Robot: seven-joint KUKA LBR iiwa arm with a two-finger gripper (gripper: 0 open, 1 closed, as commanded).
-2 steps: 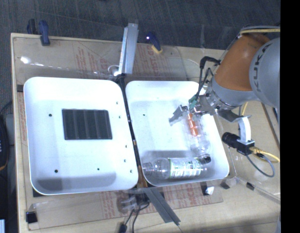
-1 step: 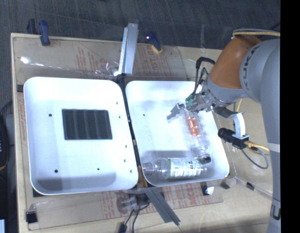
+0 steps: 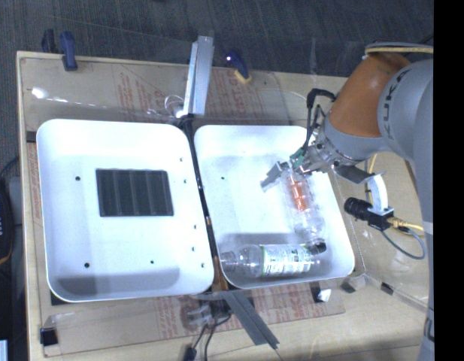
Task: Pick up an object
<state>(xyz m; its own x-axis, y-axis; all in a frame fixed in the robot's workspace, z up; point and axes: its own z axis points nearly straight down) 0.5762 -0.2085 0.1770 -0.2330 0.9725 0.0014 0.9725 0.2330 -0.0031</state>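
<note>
Two clear plastic bottles lie in the right bin (image 3: 239, 145). One with an orange label (image 3: 300, 198) runs along the bin's right side, its dark cap toward the front. The other, with a green and white label (image 3: 273, 260), lies along the front wall. My gripper (image 3: 286, 170) is low in the right bin, at the far end of the orange-label bottle and touching or just above it. The arm's grey and orange wrist comes in from the right above the bin's far right corner.
The left bin (image 3: 59, 201) holds a flat dark grey ribbed panel (image 3: 134, 192) near its middle. A metal bar (image 3: 198, 74) stands up behind the seam between the bins. Blue clamps sit on the bench's far edge.
</note>
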